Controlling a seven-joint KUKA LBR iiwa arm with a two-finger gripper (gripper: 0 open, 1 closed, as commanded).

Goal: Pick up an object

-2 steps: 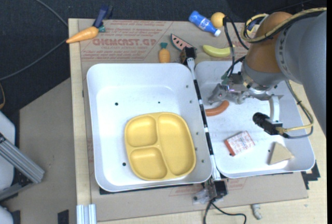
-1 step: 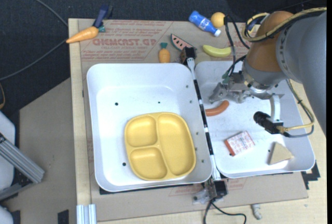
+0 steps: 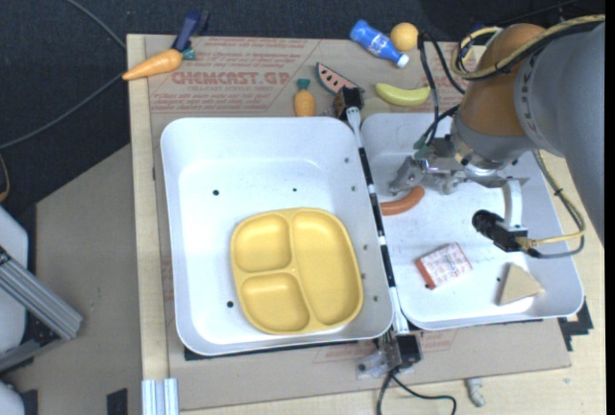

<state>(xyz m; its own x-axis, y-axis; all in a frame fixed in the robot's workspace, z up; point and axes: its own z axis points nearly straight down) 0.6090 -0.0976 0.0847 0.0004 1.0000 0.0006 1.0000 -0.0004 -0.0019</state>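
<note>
Beside the yellow divided plate (image 3: 295, 269), the right bin (image 3: 557, 298) holds a sausage (image 3: 402, 202) lying slantwise under the pincer (image 3: 411, 175); its state I cannot tell.

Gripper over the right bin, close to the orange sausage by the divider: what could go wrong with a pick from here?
1. The sausage lies against the bin's left wall, so the gripper may hit the wall or get only one end.
2. The sausage is thin, lies flat and is partly hidden under the gripper; it may slip or roll away.
3. The red packet and the tan wedge lie further off, so a miss here likely leaves the gripper with nothing.
</note>
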